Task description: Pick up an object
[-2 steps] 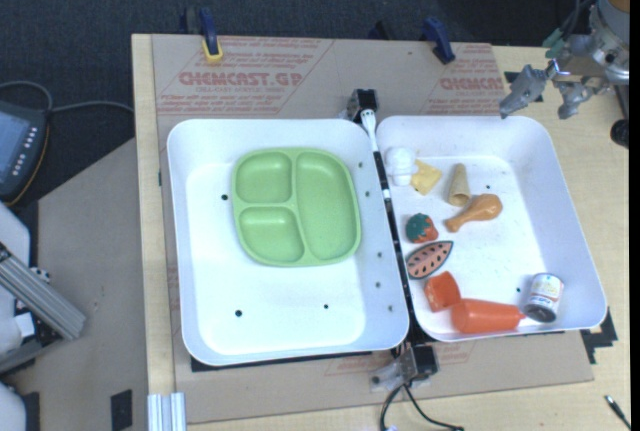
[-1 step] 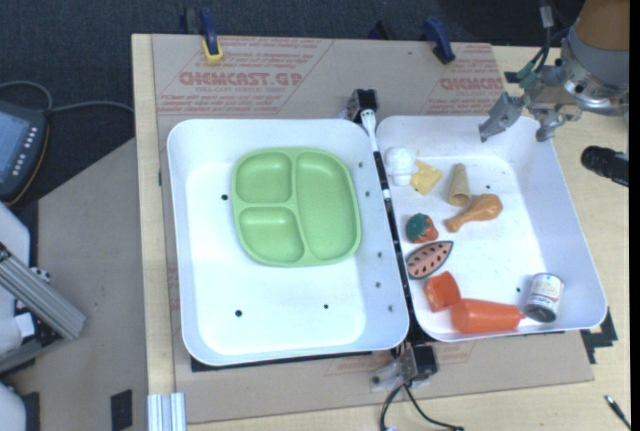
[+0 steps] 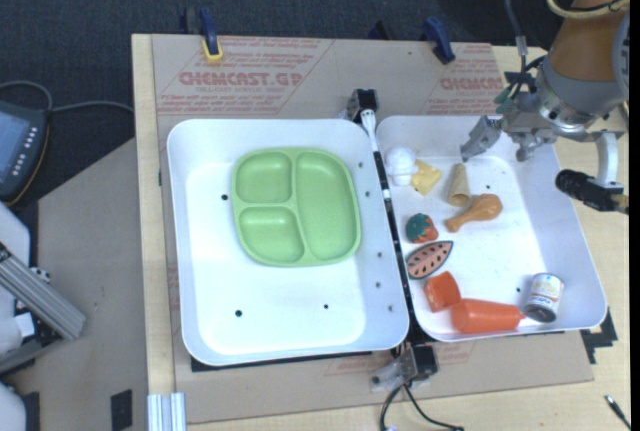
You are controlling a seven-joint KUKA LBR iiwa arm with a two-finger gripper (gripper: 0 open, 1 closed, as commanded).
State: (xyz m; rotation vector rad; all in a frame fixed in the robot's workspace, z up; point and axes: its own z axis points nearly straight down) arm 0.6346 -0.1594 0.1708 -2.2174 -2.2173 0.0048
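My gripper (image 3: 500, 145) hangs over the far end of the right bin (image 3: 560, 229), open, its two fingers spread wide with nothing between them. Just below and left of it lie a tan cone (image 3: 458, 184) and a brown drumstick (image 3: 475, 211). Further left sit a yellow wedge (image 3: 426, 178) and a small white ball (image 3: 400, 160). Toward the near end lie a green-and-orange lump (image 3: 420, 227), a brown seeded slice (image 3: 430, 259), a red block (image 3: 441, 290), an orange carrot (image 3: 487, 316) and a small tin can (image 3: 543, 297).
A green divided plate (image 3: 297, 206) lies in the left bin (image 3: 200, 269). A black divider rail (image 3: 385, 209) runs between the bins. Blue clamps (image 3: 210, 31) hold the brown board at the far edge. The arm's grey-and-orange body (image 3: 590, 29) stands at the right.
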